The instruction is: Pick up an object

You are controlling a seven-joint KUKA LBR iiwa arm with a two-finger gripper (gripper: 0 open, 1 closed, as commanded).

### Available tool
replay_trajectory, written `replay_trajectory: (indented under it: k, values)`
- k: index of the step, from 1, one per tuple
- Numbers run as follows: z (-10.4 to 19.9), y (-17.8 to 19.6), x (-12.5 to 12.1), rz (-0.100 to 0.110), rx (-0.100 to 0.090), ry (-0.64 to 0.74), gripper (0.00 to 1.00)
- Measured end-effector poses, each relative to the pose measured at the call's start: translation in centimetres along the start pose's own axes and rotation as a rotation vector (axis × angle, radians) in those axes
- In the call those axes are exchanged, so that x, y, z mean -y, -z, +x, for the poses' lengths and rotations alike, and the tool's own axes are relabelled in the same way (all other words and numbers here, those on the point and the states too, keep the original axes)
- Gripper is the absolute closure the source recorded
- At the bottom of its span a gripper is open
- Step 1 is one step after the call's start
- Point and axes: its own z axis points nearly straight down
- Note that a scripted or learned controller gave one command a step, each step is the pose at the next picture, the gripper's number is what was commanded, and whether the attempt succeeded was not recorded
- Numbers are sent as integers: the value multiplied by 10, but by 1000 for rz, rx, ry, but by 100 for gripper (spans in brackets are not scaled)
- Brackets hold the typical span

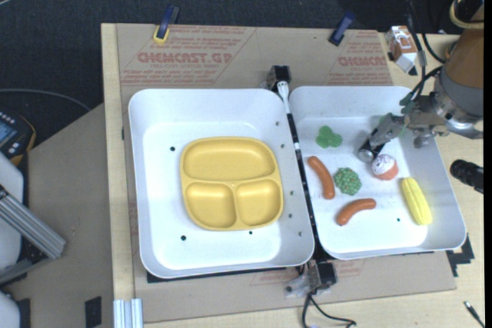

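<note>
Your right bin [435,236] holds: red-and-white ball [383,166], corn cob [416,200], two sausages [321,176], broccoli [347,180], green leaf piece [329,137]. The gripper [376,150] hangs just above-left of the ball; finger state, you cannot tell. Left bin [154,165]: yellow divided tray [231,182].

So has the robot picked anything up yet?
Not yet, it looks like. Done: the arm has reached into the right bin. In hand: its hand sits low, right above a small red and white toy, though no toy shows between its fingers. Left: gripping and lifting. The corn, two sausages and greens all lie in the bin.
</note>
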Motion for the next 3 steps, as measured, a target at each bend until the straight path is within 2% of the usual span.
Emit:
replay_trajectory:
  k: [1, 3]
  values:
    - [0, 7, -3, -14, 3, 3, 0]
    - [-4, -86, -8, -9, 1, 3, 0]
